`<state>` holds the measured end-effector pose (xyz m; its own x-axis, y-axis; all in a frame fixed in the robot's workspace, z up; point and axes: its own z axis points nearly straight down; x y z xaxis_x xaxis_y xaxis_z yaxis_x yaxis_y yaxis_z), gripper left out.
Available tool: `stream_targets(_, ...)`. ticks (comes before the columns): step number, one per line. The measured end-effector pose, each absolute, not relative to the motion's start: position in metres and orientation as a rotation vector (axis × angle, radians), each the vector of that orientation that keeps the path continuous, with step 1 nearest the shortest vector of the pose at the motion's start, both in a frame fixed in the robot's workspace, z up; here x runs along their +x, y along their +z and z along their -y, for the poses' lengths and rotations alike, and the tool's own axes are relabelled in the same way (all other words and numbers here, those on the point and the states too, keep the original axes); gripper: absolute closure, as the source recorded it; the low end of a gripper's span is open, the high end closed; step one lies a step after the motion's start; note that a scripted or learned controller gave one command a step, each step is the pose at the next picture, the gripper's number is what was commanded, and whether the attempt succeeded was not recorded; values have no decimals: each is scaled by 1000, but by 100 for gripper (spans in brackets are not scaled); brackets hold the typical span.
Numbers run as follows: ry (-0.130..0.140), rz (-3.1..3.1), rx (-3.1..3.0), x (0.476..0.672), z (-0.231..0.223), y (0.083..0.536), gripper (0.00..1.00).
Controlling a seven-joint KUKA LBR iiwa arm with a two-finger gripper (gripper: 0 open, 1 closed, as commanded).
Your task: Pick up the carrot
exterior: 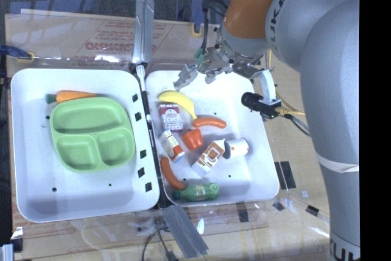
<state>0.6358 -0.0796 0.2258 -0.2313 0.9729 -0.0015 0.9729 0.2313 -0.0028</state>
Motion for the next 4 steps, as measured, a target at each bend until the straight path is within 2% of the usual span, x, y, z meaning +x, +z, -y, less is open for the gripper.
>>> stream_targets(1,4,2620,-1729,656,57,192,0)
stream_targets(2,3,2945,-1080,657,41,191,0)
stream_targets(3,1,3073,-636,608,36,192,0)
stream_targets(4,0,3136,-246,645,33,193,0)
